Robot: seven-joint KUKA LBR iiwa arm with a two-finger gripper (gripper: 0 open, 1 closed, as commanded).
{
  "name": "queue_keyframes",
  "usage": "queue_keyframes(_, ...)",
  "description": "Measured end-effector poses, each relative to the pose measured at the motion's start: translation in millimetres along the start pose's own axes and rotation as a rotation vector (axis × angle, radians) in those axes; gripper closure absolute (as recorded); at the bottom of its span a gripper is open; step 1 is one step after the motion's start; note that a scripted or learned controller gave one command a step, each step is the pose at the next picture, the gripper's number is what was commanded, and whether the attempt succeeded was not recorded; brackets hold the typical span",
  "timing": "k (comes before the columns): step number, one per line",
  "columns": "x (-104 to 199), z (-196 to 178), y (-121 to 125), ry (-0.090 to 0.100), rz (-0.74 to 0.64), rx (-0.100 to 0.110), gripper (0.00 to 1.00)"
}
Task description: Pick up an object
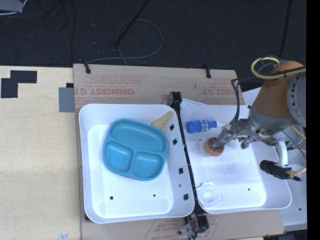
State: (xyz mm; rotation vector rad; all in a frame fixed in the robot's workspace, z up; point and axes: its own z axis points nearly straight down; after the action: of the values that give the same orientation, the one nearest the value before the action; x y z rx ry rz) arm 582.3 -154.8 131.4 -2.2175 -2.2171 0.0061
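My tool [220,142] sits right over the small round orange-brown object [215,148] in the right white bin [280,196]. I cannot tell its state. The blue plastic bottle [201,126] lies just up-left, long axis across the bin.

A small round orange object [215,147] lay in the right bin, near its middle, just below a blue bottle [201,126] that lay on its side (cap end pointing right). The gripper [223,138] sat directly against the orange object's upper right edge.

arm [295,96]: grey shell, orange band above wrist
cables [265,64]: yellow loop, black lead
end effector [223,138]: grey metal
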Motion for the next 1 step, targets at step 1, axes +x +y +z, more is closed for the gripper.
queue_keyframes(1, -1.4, 41.6, 1.4, -0.003, 0.002, -0.006, 0.00)
